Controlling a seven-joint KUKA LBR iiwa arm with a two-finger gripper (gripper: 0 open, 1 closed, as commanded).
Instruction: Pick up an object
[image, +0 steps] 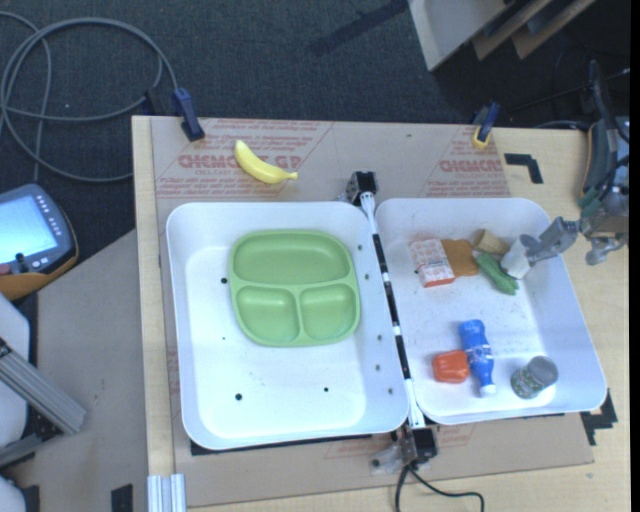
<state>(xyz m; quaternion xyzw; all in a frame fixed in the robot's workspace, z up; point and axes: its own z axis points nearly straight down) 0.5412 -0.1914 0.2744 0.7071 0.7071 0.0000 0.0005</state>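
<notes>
The right bin (560, 300) holds a red-and-white box (433, 262), a brown piece (461, 257), a tan block (490, 241), a green item (497, 272) and a small white item (513, 262) near its far side. Toward its front lie a blue bottle (477, 355), an orange-red object (450, 367) and a grey can (533, 377). My gripper (572, 243) hangs over the bin's far right rim, open, with nothing between its fingers. One grey finger (545, 240) points at the white and green items.
The left bin (200, 340) carries a green divided plate (295, 287). A yellow banana (263, 163) lies on the bench behind that bin. Two blue clamps (186, 112) grip the bench's far edge. A teach pendant (30, 230) sits off the bench at left.
</notes>
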